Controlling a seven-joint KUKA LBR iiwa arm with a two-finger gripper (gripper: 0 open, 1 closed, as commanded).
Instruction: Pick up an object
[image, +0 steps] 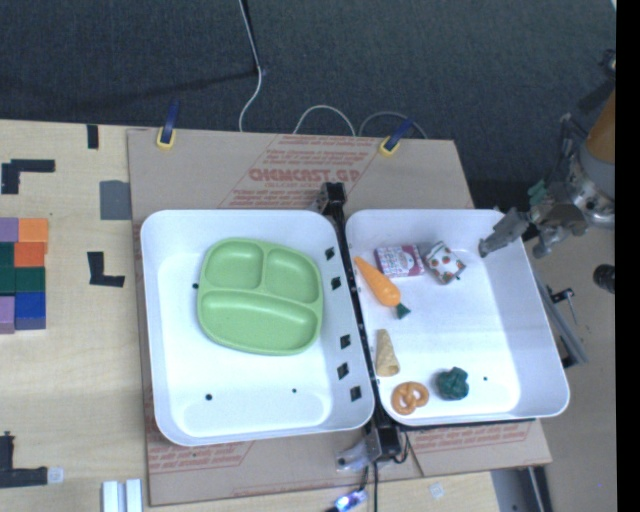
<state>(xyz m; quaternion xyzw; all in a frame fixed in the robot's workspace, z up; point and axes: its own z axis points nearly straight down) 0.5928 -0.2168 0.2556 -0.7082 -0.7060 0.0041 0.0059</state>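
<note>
The right bin (530, 330) holds several small toy foods. An orange carrot (378, 282) lies near its left wall, with a pink packet (398, 261) and a white and red piece (443, 262) beside it. Toward the front lie a beige cone (385, 352), a brown pretzel (408, 397) and a dark green broccoli (453, 383). My gripper (518, 240) hangs over the bin's far right corner, open, with nothing between its fingers. It is to the right of the white and red piece and apart from it.
The left bin (170, 390) holds a green divided plate (262, 297). Black clips line the wall (345, 300) where the two bins meet. Coloured blocks (22, 275) sit on the bench at the far left. A cable (330, 112) loops behind the bins.
</note>
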